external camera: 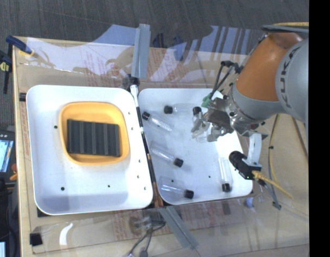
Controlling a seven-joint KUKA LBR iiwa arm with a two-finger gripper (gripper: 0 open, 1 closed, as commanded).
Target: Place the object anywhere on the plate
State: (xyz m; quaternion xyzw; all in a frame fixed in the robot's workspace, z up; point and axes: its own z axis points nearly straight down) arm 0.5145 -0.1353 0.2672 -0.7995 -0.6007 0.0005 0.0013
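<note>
A yellow plate (93, 110) lies in the left bin (47, 181), with a dark ridged rack (94, 137) resting on it. Several clear tubes with black caps are scattered in the right bin (208, 167): one near its left wall (157, 123), one lower down (166, 156), one at the front (173, 188) and one at the right (224, 170). My gripper (205, 128) hangs low over the upper right part of that bin, close to a black cap (197, 111). I see nothing clearly held in it.
Another loose black cap (167, 110) lies near the right bin's back edge. The grey metal divider (139, 47) runs between the bins at the back. The arm with its orange band (264, 63) covers the right bin's right rim.
</note>
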